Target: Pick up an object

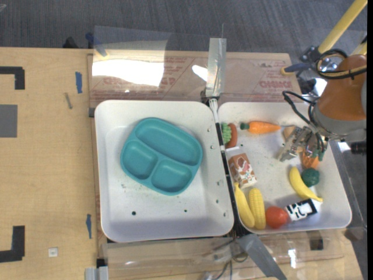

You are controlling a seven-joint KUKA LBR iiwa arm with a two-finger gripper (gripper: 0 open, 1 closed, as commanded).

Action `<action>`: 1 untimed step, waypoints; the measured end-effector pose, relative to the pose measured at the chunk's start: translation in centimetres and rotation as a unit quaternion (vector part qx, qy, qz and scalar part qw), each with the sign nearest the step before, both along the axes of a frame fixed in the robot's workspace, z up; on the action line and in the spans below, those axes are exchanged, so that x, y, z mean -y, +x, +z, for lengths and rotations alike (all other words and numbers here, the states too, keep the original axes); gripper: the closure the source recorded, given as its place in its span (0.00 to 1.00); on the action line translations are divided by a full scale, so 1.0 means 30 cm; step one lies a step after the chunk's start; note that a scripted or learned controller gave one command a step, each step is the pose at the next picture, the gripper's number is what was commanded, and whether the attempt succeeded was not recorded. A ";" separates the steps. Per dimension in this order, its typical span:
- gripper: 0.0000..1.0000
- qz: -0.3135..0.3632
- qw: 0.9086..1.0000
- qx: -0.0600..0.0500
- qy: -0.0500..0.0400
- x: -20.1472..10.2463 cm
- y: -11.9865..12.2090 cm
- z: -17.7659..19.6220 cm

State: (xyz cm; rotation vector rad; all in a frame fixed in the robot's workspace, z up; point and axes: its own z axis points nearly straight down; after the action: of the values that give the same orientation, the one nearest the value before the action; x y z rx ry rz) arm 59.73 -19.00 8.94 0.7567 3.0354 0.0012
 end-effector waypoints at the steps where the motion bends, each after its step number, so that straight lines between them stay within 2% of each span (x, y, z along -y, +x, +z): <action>1: 1.00 0.055 0.998 -0.003 -0.001 0.075 -0.388 0.000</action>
State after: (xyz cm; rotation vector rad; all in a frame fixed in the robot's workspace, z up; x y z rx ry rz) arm 48.09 -21.25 8.95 0.5890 3.0784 -0.0029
